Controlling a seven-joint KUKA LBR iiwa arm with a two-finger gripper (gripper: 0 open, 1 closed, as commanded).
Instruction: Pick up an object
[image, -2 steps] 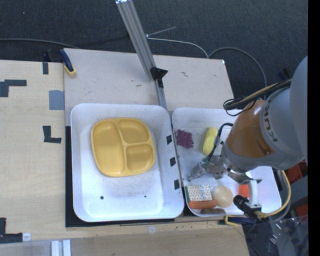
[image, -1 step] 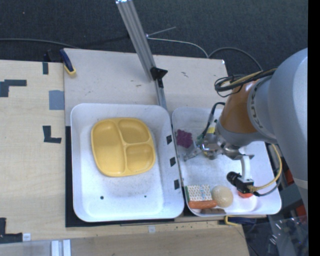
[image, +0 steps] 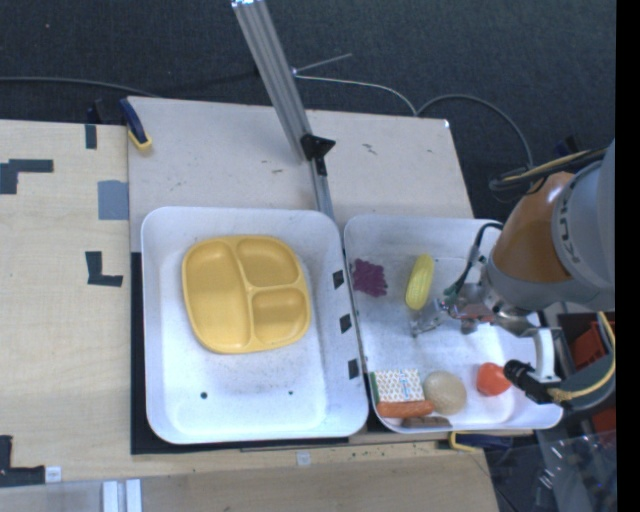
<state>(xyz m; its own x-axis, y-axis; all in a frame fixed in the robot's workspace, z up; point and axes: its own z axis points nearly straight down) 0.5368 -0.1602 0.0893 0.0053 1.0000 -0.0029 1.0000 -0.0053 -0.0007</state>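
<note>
Arm at right of frame: bulky rounded grey housing with a broad orange band above the wrist. Dark cable loops along the wrist. Gripper small, metallic grey, with red detail behind it.

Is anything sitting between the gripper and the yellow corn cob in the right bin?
Nothing visible does. The gripper hangs just below the corn cob, with bare bin floor between them. The purple grapes lie off to the left, outside that gap.
</note>
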